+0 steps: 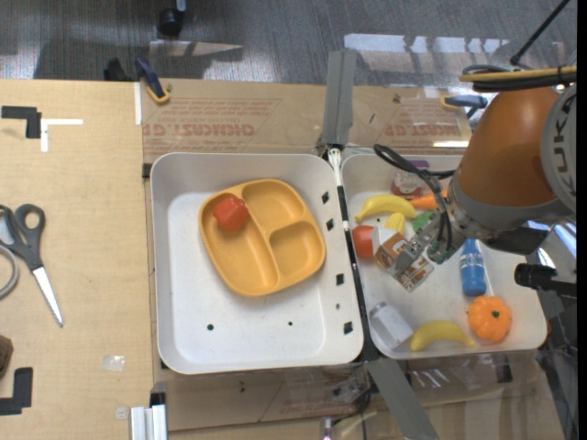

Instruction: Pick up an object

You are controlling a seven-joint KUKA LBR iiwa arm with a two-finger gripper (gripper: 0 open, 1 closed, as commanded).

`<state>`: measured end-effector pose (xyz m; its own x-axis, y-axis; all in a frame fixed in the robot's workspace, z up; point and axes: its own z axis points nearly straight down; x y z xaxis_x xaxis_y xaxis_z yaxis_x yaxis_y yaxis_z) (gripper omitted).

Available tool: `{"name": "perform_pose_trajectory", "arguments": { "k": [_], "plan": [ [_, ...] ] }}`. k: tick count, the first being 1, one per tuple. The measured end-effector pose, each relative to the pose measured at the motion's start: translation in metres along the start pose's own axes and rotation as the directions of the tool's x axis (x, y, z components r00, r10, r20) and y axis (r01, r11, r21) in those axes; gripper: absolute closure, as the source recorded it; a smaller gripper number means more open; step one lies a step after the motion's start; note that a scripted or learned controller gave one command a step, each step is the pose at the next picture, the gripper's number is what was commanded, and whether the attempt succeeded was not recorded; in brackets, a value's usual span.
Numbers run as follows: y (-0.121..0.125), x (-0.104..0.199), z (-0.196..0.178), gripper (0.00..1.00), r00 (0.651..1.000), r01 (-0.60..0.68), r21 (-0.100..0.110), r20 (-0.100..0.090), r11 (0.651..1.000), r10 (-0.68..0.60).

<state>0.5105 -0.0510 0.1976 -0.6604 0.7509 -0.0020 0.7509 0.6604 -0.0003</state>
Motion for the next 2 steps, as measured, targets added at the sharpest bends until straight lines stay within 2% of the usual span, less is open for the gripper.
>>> {"name": "perform_pose_trajectory", "arguments": {
  "k": [1,2],
  "plan": [
    [0.059,0.013,-0.093,1.0,0.953,-0.304,0.003,0.0,0.953,0.304],
    [0.097,0.052,-0.091,1.0,0.911,-0.412,0.004,0.0,0.911,0.412]
  ]
}}
